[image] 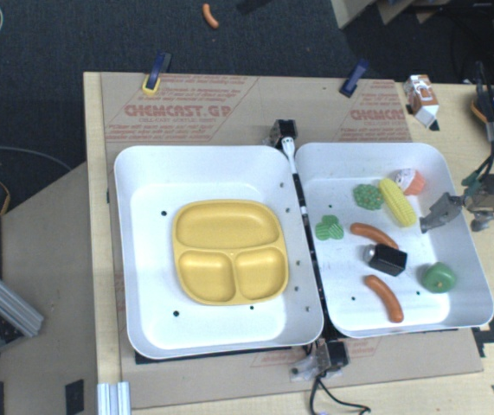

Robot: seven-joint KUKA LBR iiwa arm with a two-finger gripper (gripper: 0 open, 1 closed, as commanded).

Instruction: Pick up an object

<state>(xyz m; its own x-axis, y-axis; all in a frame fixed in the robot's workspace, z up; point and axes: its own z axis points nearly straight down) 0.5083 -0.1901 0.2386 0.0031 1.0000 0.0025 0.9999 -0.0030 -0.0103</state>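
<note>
The right bin (463,240) holds several toy foods: a yellow corn cob (397,201), a green broccoli (368,196), a small orange and white piece (409,180), a green leafy piece (329,228), two orange sausages (374,234) (384,297), a black block (386,258) and a green apple (439,277). My gripper (441,213) reaches in over the bin's right rim. It hangs just right of the corn and above the apple, with nothing seen in it.
A yellow divided plate (229,251) lies in the middle of the left bin (134,232). Blue clips (155,72) (353,78) pin the cardboard at the back. A small carton (421,100) stands off the right bin's far corner.
</note>
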